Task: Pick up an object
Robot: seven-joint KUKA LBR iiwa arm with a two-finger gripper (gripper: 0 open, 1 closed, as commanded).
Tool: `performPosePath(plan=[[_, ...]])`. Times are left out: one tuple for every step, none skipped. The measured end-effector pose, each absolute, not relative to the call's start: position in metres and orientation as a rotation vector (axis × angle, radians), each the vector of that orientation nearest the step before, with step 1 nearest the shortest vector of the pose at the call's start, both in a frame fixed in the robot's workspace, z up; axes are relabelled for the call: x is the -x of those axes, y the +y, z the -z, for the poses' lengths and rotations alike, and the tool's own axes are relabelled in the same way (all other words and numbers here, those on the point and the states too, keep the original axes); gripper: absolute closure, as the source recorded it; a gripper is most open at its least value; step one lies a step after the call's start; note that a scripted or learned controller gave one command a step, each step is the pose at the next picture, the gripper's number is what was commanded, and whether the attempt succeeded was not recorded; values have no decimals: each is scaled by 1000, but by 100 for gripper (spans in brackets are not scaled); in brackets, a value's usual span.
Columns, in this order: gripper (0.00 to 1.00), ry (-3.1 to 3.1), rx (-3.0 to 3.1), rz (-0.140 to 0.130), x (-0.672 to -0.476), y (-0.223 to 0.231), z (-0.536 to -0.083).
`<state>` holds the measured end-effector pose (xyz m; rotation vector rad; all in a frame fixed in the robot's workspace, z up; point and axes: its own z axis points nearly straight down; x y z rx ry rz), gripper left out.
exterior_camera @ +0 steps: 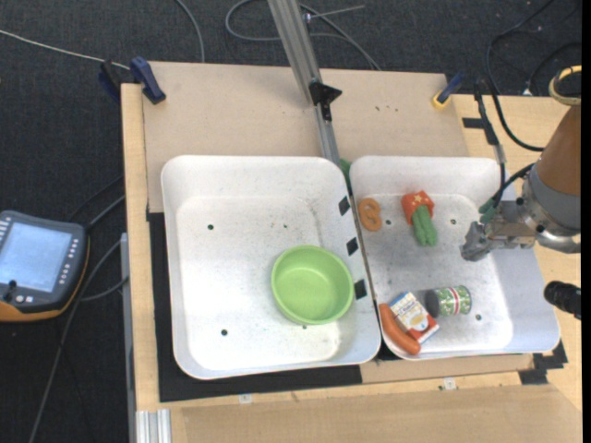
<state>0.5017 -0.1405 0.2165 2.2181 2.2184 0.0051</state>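
Observation:
The right bin (420, 166) holds several small things. An orange ring-shaped piece (370, 213) lies near its left wall, and a red and green toy vegetable (420, 217) lies beside it. Near the front lie a green can (451, 300) on its side, a small printed carton (411, 310) and an orange-red sausage shape (399, 338). My gripper (476, 244) hangs over the right side of this bin, right of the toy vegetable and above the can, with nothing visibly in it. A green bowl (312, 285) sits in the left bin (231, 169).
A slanted metal pole (300, 53) comes down to the gap between the bins at the back. Clamps (148, 79) grip the board's back corners. A teach pendant (37, 261) lies on the floor to the left. Cables run behind my arm at the right.

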Motion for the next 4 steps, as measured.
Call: performPosePath(plan=[[100,2222,-2221,0,-502,-140,-204],[100,2228,-2216,-2,-519,-84,-204],[100,2227,-2217,-2,-544,-40,-200],[100,2227,-2216,-2,-573,12,-203]])
